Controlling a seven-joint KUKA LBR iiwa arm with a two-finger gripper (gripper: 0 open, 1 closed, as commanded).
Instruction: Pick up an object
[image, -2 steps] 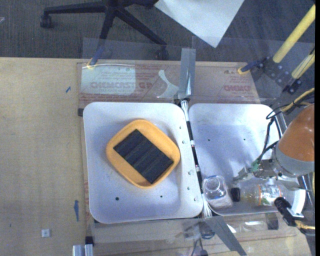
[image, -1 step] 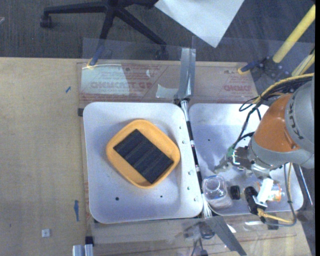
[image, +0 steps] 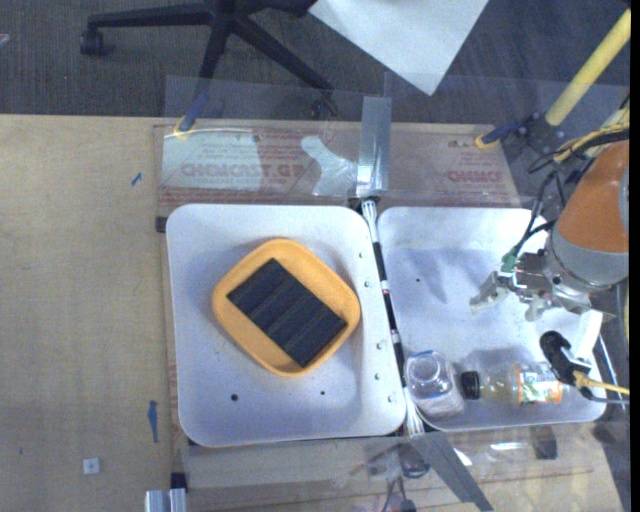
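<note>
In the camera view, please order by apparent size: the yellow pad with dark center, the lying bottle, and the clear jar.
1. Yellow pad, clearly largest.
2. Lying bottle.
3. Clear jar, only slightly smaller than the bottle.

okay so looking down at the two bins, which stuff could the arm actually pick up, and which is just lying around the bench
For the job:
- gripper, over the right bin
- yellow tray with a dark ribbed insert, in the left bin
- clear bottle, lying on its side in the right bin
- small clear jar, beside the bottle's cap

Just lying about:
- office chair base
- sheet of paper
</note>
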